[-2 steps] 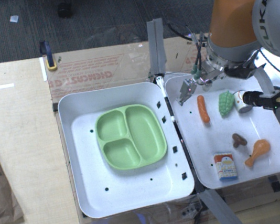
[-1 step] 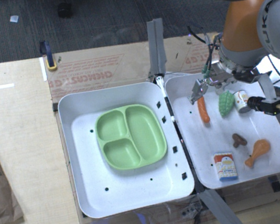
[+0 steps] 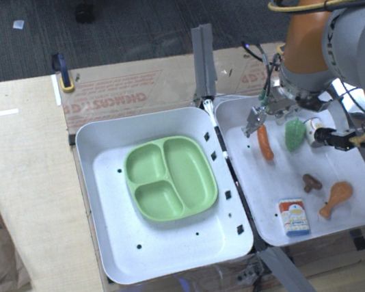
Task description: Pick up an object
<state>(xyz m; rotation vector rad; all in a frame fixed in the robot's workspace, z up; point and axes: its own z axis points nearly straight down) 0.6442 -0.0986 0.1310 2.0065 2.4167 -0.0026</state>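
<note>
The carrot [image 3: 264,143] lies in the right bin [image 3: 360,216], near its far-left corner, long axis running toward the camera. It looks the likeliest pick, since the gripper [image 3: 256,121] hangs just above its far end. The jaws look slightly spread, with nothing between them — though at this slant I cannot be sure.

To do this well, the jaws should drop astride the carrot's middle, closing across its narrow width rather than along its length. The far end sits close to the bin wall, so centring further down the body leaves more room.

Just beside it lies a green piece [image 3: 295,135], near enough to be nudged. Well apart sit a brown lump [image 3: 311,183], a drumstick [image 3: 335,198] and a small box [image 3: 293,217]. The left bin [image 3: 103,210] holds a green tray [image 3: 170,177].
</note>
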